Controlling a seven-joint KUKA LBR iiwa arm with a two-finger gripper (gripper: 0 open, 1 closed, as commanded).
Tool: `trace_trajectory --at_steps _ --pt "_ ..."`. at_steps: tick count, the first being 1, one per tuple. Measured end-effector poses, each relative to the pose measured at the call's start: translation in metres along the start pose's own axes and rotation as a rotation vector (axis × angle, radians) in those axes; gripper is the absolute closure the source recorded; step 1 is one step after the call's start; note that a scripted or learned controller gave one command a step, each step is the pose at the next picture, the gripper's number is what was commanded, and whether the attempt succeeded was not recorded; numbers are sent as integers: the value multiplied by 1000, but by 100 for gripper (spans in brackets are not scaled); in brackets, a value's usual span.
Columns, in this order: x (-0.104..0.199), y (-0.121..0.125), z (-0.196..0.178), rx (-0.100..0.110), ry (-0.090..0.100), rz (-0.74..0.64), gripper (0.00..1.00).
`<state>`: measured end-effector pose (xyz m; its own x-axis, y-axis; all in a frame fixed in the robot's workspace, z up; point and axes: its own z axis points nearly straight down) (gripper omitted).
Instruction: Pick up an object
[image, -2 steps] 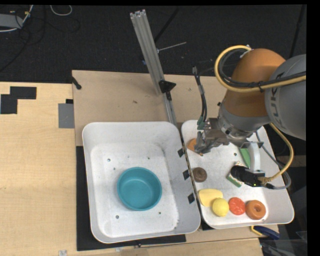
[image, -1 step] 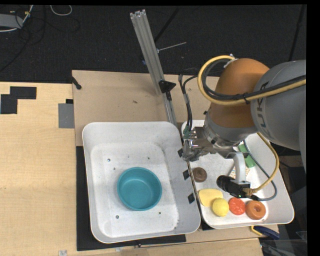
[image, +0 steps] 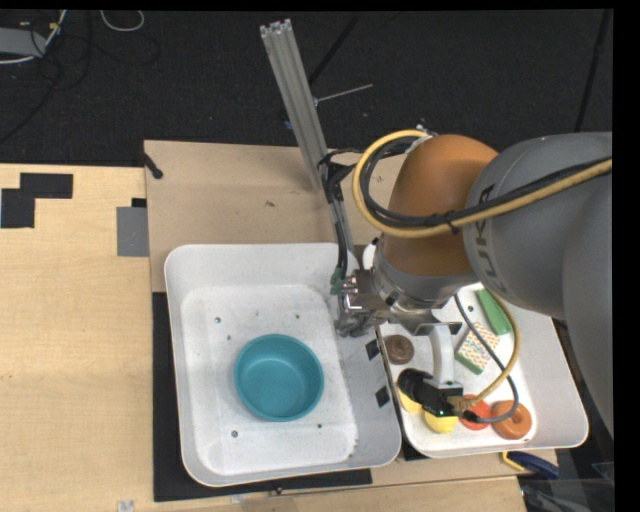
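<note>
Fingers: my gripper (image: 352, 312) sits beside the teal bowl (image: 279, 376); their state I cannot tell.
Obstruction: my arm (image: 470, 225) covers the right bin (image: 560, 420).
Writing: none legible.

Arm (image: 470, 230) bent low, wrist downward

A single fixed camera looks down on the pale wooden worktop (image: 70, 330) from above, at a slant rather than straight overhead: the dark floor with cables fills the top of the frame, and the near worktop edge runs along the bottom. It stands at a middling distance, far enough to take in both shallow white plastic bins, the left-hand bin (image: 200, 290) seen whole near the centre and the right-hand bin (image: 560, 420) partly covered. The bulky grey robot arm with its orange band (image: 440, 215) enters from the right and, standing nearer the lens than the bins, looms large and blocks much of the right-hand side.
</note>
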<state>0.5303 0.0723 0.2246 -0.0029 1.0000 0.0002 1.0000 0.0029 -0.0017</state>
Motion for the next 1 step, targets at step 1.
trace_trajectory --at_steps 1 --pt "-2 0 0 -1 -1 4 0"
